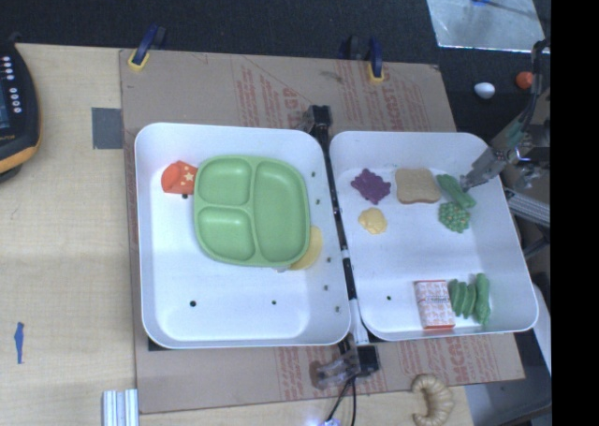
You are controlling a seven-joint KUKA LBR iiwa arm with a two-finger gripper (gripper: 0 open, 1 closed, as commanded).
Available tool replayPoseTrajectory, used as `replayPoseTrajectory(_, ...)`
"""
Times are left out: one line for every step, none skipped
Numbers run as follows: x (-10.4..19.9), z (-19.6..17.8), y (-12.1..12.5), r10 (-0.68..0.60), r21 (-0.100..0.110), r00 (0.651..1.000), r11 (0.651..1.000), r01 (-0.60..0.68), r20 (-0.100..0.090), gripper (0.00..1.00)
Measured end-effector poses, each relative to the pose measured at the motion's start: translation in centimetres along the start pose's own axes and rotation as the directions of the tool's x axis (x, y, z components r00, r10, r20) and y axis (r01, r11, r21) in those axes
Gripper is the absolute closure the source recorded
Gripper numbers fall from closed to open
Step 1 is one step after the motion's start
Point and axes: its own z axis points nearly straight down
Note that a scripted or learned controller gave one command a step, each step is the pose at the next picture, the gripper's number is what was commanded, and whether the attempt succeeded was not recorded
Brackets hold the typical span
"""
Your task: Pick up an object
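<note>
The right bin (pixel 496 227) holds a purple grape bunch (pixel 372 185), a tan bread slice (pixel 416 186), a small yellow piece (pixel 372 221), a green broccoli (pixel 455 207), green pea pods (pixel 471 297) and a red-and-white box (pixel 433 305). My gripper (pixel 475 174) reaches in from the right edge, slanting down to the bin's upper right. Its tip is right at the top of the broccoli, just right of the bread. Nothing shows lifted off the bin floor.
The left bin (pixel 168 302) carries a green divided plate (pixel 253 211), a red piece with a star (pixel 178 177) at its left and a yellow piece (pixel 309 251) poking out under its right edge. A black divider ridge (pixel 337 227) runs between the bins.
</note>
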Motion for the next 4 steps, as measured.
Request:
replayPoseTrajectory(-2.3,17.8,4.4,-0.003,0.010,1.000,1.000,0.003,-0.002,0.00)
replayPoseTrajectory(-2.4,18.0,10.5,-0.002,-0.006,1.000,1.000,0.002,0.001,0.00)
replayPoseTrajectory(-2.4,17.8,4.8,0.002,-0.001,1.000,1.000,-0.002,0.000,0.00)
replayPoseTrajectory(-2.4,17.9,10.1,-0.001,-0.007,1.000,1.000,0.001,0.001,0.00)
